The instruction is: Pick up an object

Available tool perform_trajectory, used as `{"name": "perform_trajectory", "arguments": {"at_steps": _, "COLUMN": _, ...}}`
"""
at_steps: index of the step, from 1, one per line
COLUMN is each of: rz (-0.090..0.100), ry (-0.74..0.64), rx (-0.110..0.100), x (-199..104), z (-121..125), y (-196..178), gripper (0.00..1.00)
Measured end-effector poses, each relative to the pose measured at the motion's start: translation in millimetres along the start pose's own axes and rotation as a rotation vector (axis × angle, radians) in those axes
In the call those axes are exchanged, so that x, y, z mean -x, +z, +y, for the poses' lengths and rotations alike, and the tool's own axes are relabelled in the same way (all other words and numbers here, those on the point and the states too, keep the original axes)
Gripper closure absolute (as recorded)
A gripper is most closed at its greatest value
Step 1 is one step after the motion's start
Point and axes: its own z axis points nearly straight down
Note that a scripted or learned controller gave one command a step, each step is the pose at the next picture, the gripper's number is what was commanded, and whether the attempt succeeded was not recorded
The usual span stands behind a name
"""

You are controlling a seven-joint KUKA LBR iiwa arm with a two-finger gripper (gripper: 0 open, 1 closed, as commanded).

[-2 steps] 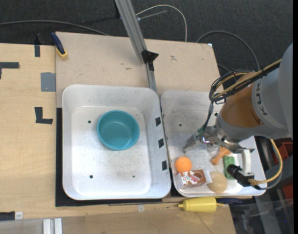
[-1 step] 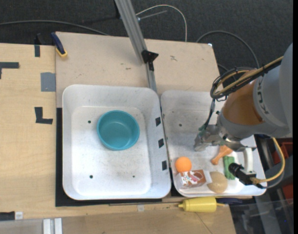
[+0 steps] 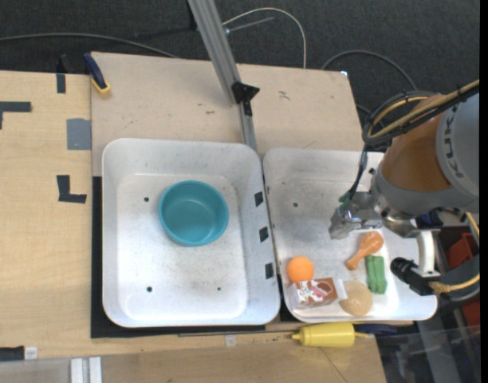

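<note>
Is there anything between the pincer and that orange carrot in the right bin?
Nothing visible: the pincer sits just left of and above the carrot, with bare bin floor between. The green piece lies beyond the carrot.

Two white bins (image 3: 116,214); one teal bowl (image 3: 194,212); one orange ball (image 3: 301,269). One carrot (image 3: 364,250); one green piece (image 3: 375,274); one yellow bottle (image 3: 328,335).
</note>
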Motion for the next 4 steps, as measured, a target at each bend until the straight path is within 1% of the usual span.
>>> {"name": "perform_trajectory", "arguments": {"at_steps": 1, "rz": -0.001, "ry": 0.001, "rx": 0.000, "x": 5.3, "z": -2.8, "y": -44.2, "gripper": 1.00}}
{"name": "perform_trajectory", "arguments": {"at_steps": 2, "rz": 0.000, "ry": 0.000, "rx": -0.001, "x": 4.9, "z": -2.5, "y": -65.9, "gripper": 1.00}}
{"name": "perform_trajectory", "arguments": {"at_steps": 3, "rz": 0.001, "ry": -0.004, "rx": -0.005, "x": -47.2, "z": -1.0, "y": -58.7, "gripper": 1.00}}
{"name": "perform_trajectory", "arguments": {"at_steps": 4, "rz": 0.001, "ry": -0.005, "rx": -0.005, "x": -95.4, "z": 11.3, "y": -51.1, "gripper": 1.00}}
